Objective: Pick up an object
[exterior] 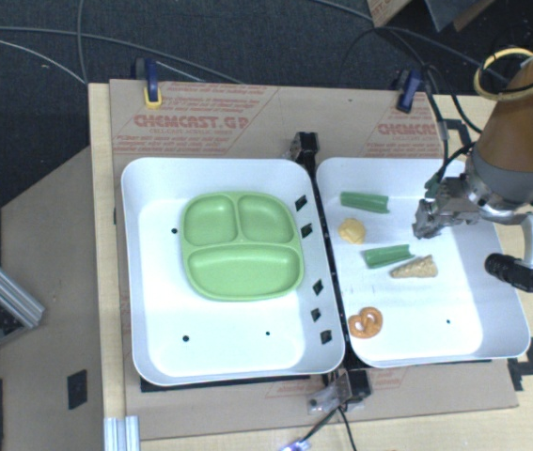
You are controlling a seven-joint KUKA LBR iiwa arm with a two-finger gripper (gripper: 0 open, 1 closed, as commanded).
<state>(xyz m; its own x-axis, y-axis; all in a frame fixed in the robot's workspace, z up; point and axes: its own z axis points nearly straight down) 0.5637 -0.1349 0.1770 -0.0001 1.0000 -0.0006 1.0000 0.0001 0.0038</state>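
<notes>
- The arm [518, 130] is reached in from the right; the end effector [428, 222] is held low over the right bin [492, 332], its grip state undeterminable.
- Five items are counted there: two green sticks [365, 200], a yellow piece [352, 230], a tan wedge [415, 269], a pretzel [366, 323].
- One green plate [242, 247] is seen in the left bin [153, 280].

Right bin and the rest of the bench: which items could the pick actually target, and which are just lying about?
Pick candidates, right bin:
upper green stick
yellow piece
lower green stick
tan wedge
pretzel
gripper above them

Lying about:
green divided plate, left bin
blue clamps
</notes>
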